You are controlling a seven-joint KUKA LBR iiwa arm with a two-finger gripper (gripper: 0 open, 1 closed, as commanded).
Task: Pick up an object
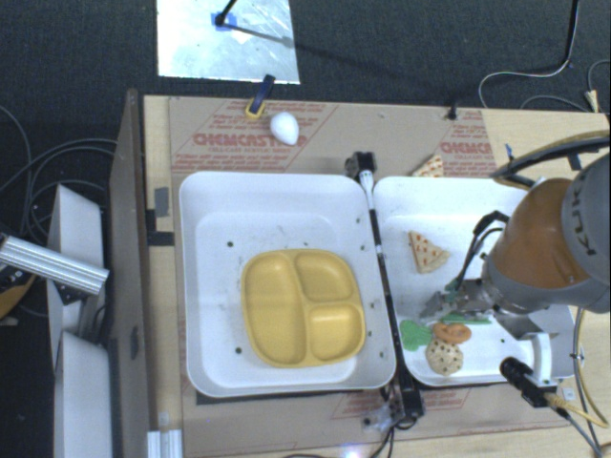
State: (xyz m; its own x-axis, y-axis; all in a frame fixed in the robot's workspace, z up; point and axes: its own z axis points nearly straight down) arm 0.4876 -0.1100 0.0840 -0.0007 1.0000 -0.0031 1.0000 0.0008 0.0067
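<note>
gripper hangs low in the lower-right bin, finger state i cannot tell, seemingly approaching the orange piece; next it must descend and close.

**Surroundings of the bench, seen from above**

Floor: dark carpet, speckled, filling the upper frame and the left side. A shiny silver sheet lies on it at upper centre, with a small blue mark and a thin dark rod crossing it. Black cables loop across the carpet at left; another thin cable curls at upper right.

Bench: wooden top, covered with brown cardboard printed in red lettering, pale wood edging along its left side.

Lower left: white box-like fixtures and a ribbed metal bar lying at a slant.

Light: even, soft shadows, glare on the silver sheet.
</note>
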